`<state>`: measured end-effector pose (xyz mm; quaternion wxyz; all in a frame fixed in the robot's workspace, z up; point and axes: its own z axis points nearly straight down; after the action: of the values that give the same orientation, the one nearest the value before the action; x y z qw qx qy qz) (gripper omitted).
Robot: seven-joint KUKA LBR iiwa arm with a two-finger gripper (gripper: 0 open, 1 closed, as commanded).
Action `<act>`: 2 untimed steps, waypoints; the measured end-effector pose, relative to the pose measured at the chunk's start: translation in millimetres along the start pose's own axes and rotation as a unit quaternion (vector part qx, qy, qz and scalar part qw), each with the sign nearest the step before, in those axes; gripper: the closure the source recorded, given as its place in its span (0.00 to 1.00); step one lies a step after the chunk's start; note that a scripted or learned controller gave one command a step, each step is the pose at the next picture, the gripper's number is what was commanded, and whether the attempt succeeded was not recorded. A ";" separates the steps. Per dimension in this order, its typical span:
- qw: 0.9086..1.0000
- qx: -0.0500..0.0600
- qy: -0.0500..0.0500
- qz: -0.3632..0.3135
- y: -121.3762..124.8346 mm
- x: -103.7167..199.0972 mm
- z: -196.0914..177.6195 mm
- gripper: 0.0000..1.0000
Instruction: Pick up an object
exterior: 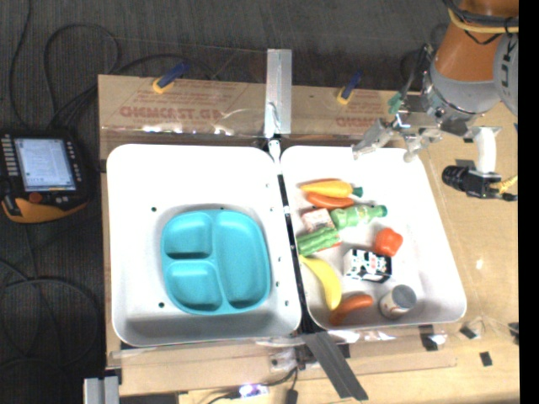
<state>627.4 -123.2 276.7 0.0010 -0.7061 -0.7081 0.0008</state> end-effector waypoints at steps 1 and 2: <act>0.998 -0.001 -0.002 -0.066 7.0 -46.0 -12.6 0.00; 0.964 -0.001 0.001 -0.266 -7.7 27.3 134.3 0.00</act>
<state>619.3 -95.8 142.5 0.0010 -0.4922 -0.8705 -0.0006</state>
